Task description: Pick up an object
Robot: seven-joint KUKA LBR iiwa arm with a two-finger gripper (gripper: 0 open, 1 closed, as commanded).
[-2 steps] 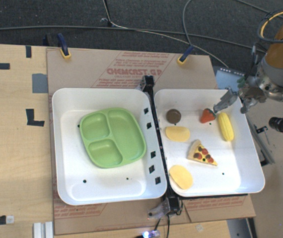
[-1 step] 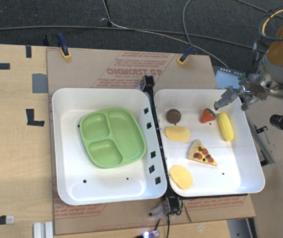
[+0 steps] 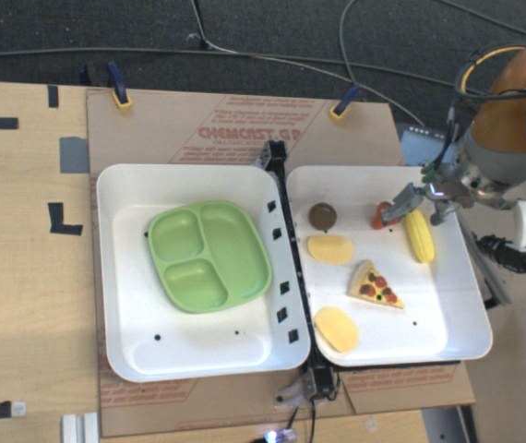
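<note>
Lowest in frame sits a yellow oval piece (image 3: 337,329); my gripper (image 3: 419,206) hangs spread wide at right, straddling the corn cob (image 3: 419,235), whose long axis runs roughly up-down.

you get even, soft overhead light; the two shallow white plastic bins (image 3: 115,275) read bright without harsh glare, shadows stay faint, and the whole view is slightly soft and low-resolution.

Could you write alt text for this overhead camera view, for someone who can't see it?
A robot claw hangs open over the right bin, straddling a yellow corn cob, near a pizza slice. The left bin holds a green divided plate.
</note>
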